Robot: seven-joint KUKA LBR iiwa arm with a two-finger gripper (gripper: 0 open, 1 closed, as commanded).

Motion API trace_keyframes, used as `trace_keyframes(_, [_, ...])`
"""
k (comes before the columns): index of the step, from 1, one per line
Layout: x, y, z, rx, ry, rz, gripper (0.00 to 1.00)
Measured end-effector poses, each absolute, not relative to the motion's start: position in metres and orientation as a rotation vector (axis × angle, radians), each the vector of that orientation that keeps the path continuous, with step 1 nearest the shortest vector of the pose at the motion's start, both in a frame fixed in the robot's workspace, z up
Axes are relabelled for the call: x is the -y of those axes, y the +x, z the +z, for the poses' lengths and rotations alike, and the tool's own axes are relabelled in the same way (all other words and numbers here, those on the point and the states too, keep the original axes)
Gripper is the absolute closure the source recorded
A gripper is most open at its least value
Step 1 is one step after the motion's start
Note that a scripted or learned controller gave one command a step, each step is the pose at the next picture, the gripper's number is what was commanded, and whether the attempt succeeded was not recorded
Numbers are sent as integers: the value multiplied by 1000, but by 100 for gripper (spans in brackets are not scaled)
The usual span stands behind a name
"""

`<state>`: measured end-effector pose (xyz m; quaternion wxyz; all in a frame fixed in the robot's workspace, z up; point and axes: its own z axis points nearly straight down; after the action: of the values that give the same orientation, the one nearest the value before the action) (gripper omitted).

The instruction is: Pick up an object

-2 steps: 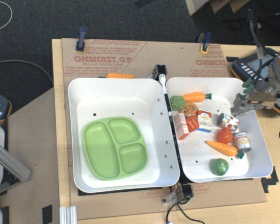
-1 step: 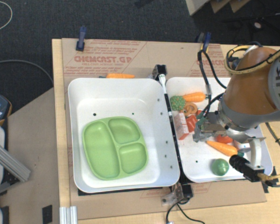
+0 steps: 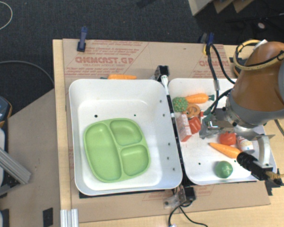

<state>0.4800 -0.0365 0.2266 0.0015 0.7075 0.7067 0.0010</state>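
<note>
Bench surface of brown board carries two shallow white bins side by side. Left bin holds one green divided plate, three compartments, lying flat near the bin's front; nothing rests in it. An orange carrot-like piece lies outside the bins, just behind the left bin's rear rim. Right bin holds the candidate objects, all toy foods: a green broccoli-like piece beside a small carrot at the rear, a tan ring-shaped piece just in front of them, a red-and-white packet along the left wall touching a red piece, a red tomato-like item, a long carrot lying aslant, and a green ball near the front. Arm, grey with an orange band, hangs over the right bin's right half; its gripper sits low among the objects, close to the red piece and the tomato-like item. Whether the jaws are spread or closed cannot be told, as the wrist hides them. Progress, as a judgement: the reach appears done, but every object seems to rest on the bin floor, so grasp and lift remain.
</note>
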Motion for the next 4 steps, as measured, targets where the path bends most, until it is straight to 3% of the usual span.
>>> trace_keyframes(1, [36, 481, 237, -2216, 2220, 5, 100])
trace_keyframes(2, [86, 481, 357, -2206, 2215, 14, 100])
trace_keyframes(4, [83, 481, 371, -2217, 2213, 5, 100])
